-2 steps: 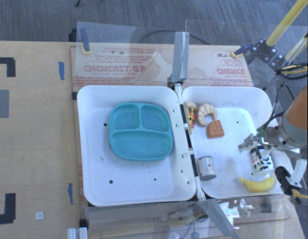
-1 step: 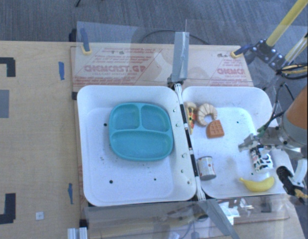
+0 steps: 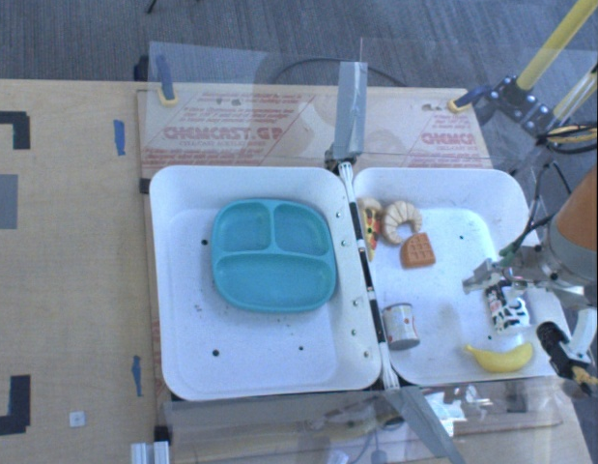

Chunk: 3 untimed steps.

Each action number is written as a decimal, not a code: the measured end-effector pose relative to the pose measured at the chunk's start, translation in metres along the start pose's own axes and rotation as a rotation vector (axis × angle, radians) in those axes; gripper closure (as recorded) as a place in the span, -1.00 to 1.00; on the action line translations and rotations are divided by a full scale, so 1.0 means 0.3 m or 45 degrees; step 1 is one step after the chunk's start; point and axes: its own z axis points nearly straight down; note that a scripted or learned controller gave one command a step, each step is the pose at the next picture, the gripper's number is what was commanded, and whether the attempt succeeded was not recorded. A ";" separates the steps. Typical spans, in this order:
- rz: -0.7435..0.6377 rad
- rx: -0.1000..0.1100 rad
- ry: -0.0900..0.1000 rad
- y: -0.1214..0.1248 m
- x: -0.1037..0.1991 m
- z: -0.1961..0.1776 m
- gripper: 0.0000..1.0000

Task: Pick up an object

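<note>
Two shallow white bins sit side by side on the bench. The left bin [image 3: 183, 356] contains a teal divided plate [image 3: 274, 256], lying flat near the bin's centre.

The right bin [image 3: 443, 356] contains several small objects. A croissant [image 3: 403, 217] lies near the far edge, beside a pizza slice [image 3: 370, 228] that rests against the divider between the bins. A brown waffle-like piece [image 3: 417, 250] lies just in front of the croissant. A small metal can [image 3: 401, 326] lies on its side near the divider, toward the near edge. A banana [image 3: 499, 358] lies near the bin's near right corner. A black-and-white patterned carton [image 3: 508, 311] stands just behind the banana.

The arm enters from the right, above the right side of the right bin. The gripper [image 3: 503, 283] is positioned directly above the black-and-white carton. Whether the gripper is open, closed or in contact with the carton cannot be determined from this view.
</note>
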 end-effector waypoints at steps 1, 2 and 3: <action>-0.007 -0.004 0.001 0.004 -0.005 0.001 -1.00; -0.017 -0.006 0.002 0.006 -0.008 0.002 -1.00; -0.056 -0.017 -0.001 0.027 -0.006 0.005 -1.00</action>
